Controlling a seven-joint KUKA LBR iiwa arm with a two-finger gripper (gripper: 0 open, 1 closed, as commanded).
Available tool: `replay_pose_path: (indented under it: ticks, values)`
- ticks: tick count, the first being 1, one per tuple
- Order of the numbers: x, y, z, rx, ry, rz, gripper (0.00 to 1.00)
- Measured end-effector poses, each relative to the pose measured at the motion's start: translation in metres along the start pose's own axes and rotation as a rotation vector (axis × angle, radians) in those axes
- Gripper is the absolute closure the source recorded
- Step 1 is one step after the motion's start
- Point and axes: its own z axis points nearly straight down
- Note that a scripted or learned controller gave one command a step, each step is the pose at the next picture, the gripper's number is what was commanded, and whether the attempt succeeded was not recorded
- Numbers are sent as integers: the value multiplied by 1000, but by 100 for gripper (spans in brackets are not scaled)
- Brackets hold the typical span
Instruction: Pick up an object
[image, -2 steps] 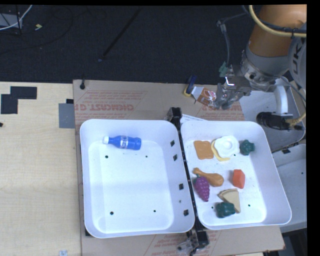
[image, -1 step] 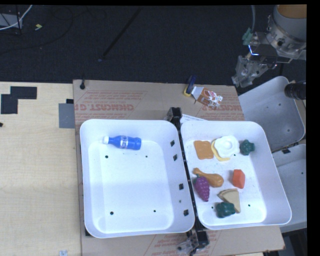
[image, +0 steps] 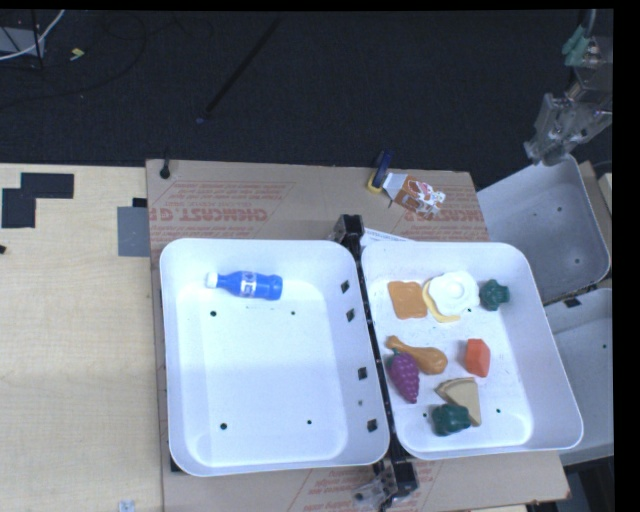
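In the left bin (image: 190, 440) a blue bottle (image: 246, 285) with a white cap lies on its side near the far left corner. The right bin (image: 555, 420) holds several toy foods: an orange toast slice (image: 407, 299), a fried egg (image: 452, 293), dark green broccoli (image: 493, 294), a chicken drumstick (image: 420, 354), purple grapes (image: 403, 376), a red-orange piece (image: 477, 357), a bread wedge (image: 461, 394) and a green vegetable (image: 450, 420). The gripper (image: 562, 125) hangs at the far upper right, well beyond the bins and away from every object.
Both bins rest on a brown cardboard sheet (image: 260, 205). Behind the right bin lie a small printed packet (image: 417, 196) and a blue and yellow clip (image: 380, 173). A grey metal plate (image: 545, 225) sits to the right, below the gripper.
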Motion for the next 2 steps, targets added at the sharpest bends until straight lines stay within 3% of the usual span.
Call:
replay_pose_path:
  ticks: [1, 2]
  values:
    - [34, 24, 191, 24, 2, -6, 100]
    - [16, 60, 113, 1, -1, -8, 100]
